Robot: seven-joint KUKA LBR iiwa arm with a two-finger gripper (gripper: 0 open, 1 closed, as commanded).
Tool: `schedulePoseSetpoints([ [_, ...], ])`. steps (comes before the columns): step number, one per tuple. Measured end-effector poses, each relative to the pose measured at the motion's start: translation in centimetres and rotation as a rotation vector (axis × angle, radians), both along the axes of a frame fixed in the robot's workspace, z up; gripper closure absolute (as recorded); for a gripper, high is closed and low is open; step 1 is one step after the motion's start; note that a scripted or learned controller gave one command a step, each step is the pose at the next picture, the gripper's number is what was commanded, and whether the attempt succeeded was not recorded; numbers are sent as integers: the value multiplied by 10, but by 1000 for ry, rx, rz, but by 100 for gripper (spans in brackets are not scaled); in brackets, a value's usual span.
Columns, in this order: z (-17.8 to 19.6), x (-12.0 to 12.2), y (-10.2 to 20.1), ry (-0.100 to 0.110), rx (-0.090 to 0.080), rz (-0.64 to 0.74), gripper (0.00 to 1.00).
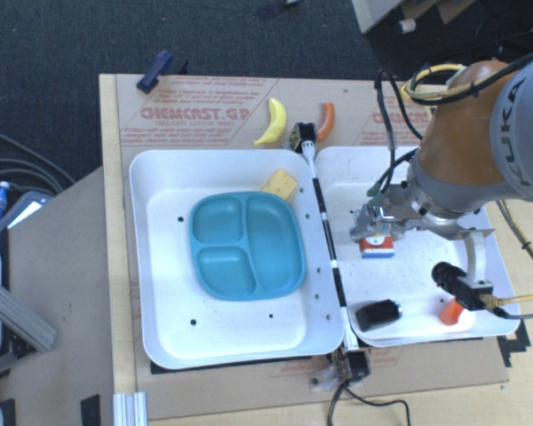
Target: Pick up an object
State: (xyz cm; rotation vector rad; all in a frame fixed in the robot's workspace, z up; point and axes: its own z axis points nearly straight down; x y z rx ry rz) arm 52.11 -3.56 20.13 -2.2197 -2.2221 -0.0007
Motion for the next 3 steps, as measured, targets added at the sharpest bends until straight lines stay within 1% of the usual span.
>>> schedulePoseSetpoints([
  [1, 46, -42, 54, 1, 0, -1, 100],
  [2, 62, -42, 71, 1, -1, -1, 100],
  [3, 58, -42, 80, 3, -1, -1, 100],
])
